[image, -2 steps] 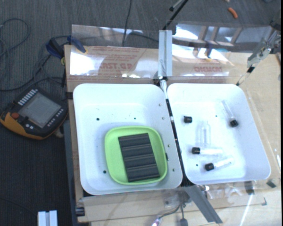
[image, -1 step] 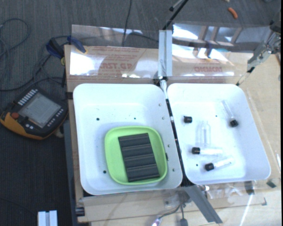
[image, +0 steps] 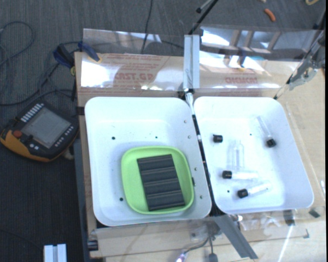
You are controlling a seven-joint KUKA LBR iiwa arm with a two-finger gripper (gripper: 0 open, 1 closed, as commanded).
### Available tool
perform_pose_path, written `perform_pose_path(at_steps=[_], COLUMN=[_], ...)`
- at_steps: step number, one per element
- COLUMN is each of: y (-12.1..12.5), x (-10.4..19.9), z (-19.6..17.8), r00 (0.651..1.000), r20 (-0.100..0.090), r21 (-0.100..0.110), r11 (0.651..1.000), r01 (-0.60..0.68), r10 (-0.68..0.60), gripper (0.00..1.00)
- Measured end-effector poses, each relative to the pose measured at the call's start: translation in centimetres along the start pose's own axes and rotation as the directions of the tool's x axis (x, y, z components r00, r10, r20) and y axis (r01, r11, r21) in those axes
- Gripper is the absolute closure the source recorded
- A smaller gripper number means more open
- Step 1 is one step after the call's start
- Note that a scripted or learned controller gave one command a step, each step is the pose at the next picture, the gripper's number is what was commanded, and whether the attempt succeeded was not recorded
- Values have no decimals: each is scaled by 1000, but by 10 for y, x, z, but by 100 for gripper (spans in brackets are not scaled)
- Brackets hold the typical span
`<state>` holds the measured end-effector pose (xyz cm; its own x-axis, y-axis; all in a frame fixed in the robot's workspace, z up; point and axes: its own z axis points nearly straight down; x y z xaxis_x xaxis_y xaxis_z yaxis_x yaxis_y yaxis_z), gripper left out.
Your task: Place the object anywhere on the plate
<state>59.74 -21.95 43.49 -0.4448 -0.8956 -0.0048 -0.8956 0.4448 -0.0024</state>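
A lime-green square plate (image: 129,171) lies in the front part of the left bin (image: 106,124). On it rests a dark grey ridged block (image: 160,182), lying flat and covering most of the plate's middle, with nothing touching it. A slim grey part that looks like my gripper (image: 303,74) hangs at the upper right, beyond the far corner of the right bin (image: 295,162) and well away from the plate and the block.
The right bin holds several clear tubes (image: 238,156) with black caps, plus loose black caps (image: 217,138). A metal divider (image: 192,64) and a foil-backed wall stand behind the bins. A teach pendant (image: 41,131) lies on the floor at the left.
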Motion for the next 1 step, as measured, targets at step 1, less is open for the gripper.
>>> perform_pose_path(at_steps=[1], y=[15], x=[-6], z=[0], r00=[972], r20=[-1], r21=[-2], r11=[972], r01=[235], r10=[-235], gripper=[0])
